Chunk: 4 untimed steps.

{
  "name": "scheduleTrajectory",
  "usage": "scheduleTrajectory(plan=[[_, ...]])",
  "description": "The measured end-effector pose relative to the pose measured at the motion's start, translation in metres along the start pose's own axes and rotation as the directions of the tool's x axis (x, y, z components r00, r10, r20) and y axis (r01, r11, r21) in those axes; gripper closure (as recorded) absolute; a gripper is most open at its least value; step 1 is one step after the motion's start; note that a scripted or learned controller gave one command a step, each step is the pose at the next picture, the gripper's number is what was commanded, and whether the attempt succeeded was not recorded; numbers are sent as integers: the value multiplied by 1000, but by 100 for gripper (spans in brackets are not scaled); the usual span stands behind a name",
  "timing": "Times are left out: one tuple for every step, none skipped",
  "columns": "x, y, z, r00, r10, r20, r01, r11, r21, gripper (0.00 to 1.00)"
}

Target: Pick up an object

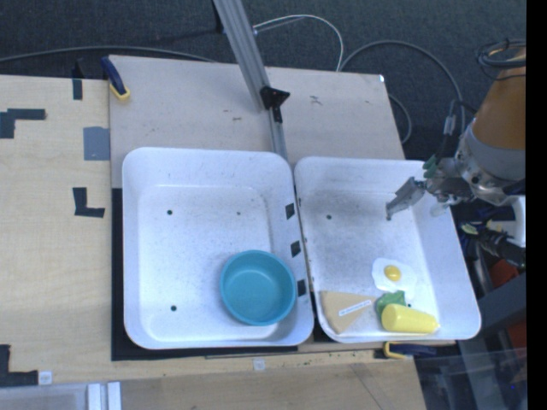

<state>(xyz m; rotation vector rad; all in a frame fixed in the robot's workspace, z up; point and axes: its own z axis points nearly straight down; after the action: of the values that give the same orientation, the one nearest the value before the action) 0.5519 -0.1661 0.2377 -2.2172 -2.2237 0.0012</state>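
Observation:
The right bin [444,254] holds three toy foods near its front: a fried egg [392,273], a tan wedge of cheese [344,309] and a yellow piece with a green leaf [407,318]. A blue bowl [256,287] sits in the front right part of the left bin [154,186]. My gripper [405,197] hangs over the back right part of the right bin, above and behind the egg, apart from every object. Nothing is seen in it.
A grey metal pole [248,45] slants from the top of the view down to the wall between the bins. Cables lie on the dark floor behind the bench. The wooden benchtop [51,229] stretches to the left.

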Motion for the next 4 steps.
scheduleTrajectory(plan=[[0, 0, 0, 1000, 0, 0, 0, 1000, 0, 0], [-9, -3, 52, 1000, 2, 0, -2, 1000, 5, 0], [-2, -13, 108, 1000, 1, -1, -1, 1000, 7, 0], [-2, -13, 150, 1000, 1, 3, -1, 1000, -1, 0]])
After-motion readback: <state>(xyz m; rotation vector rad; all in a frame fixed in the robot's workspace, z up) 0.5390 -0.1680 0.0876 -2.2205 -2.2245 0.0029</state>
